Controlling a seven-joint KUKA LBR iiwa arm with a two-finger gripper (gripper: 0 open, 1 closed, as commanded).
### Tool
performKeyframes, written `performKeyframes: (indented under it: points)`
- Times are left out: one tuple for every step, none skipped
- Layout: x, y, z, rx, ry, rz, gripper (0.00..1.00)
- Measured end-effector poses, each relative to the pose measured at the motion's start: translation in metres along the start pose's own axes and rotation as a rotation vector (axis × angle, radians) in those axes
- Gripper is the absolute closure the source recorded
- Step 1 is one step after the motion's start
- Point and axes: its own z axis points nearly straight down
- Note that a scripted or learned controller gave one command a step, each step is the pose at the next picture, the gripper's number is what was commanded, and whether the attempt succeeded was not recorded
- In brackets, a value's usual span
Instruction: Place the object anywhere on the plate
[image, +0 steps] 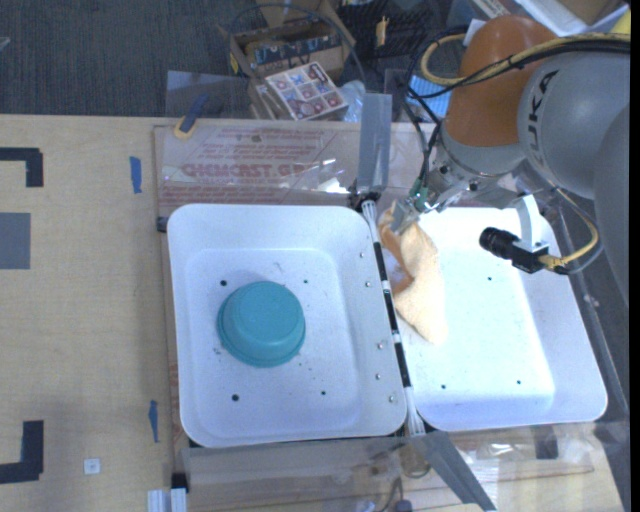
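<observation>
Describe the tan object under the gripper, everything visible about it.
The tan object looks like a soft, floppy piece of cloth or foam, pale yellow-beige with darker folds near its top. It hangs long and narrow, its upper end up at the gripper and its lower end drooping toward the right bin, along that bin's left edge beside the divider between the bins. Whether its lower end rests on the bin floor cannot be told. It is apart from the teal plate, which sits in the left bin.
</observation>
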Motion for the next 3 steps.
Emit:
performKeyframes:
  points:
    - [-0.002, 0.001, -0.040, 0.000, -0.001, 0.001, 1.00]
    - [0.046, -0.002, -0.049, 0.002, 0.002, -0.396, 1.00]
    - [0.095, -0.008, -0.039, 0.000, 0.003, -0.791, 1.00]
